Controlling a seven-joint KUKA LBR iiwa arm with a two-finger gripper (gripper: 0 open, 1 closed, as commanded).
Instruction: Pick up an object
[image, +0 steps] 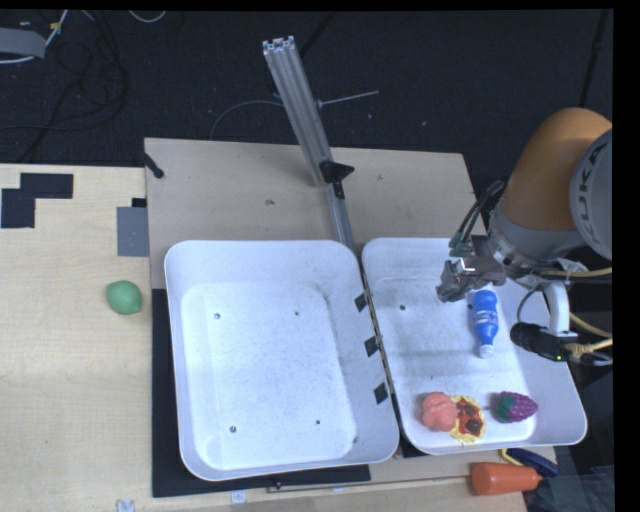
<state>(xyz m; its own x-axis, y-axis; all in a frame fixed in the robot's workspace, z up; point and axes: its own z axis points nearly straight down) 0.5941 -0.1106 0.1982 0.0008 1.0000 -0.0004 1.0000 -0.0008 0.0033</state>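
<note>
Over the right white bin (400, 420), the end effector (455, 283) hangs just left of a blue bottle (484, 317) lying on the bin floor; whether it is spread or pressed together cannot be told. A good grasp would likely centre across the bottle's narrow body. Nearby lie a pink toy (437, 410) and purple grapes (514, 406). On the pale wooden counter (60, 330) sits a green ball (125, 297); the left bin (180, 300) adjoins.

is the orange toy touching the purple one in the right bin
Apart. The camera view shows bare white bin floor between the orange toy and the purple toy.
</note>
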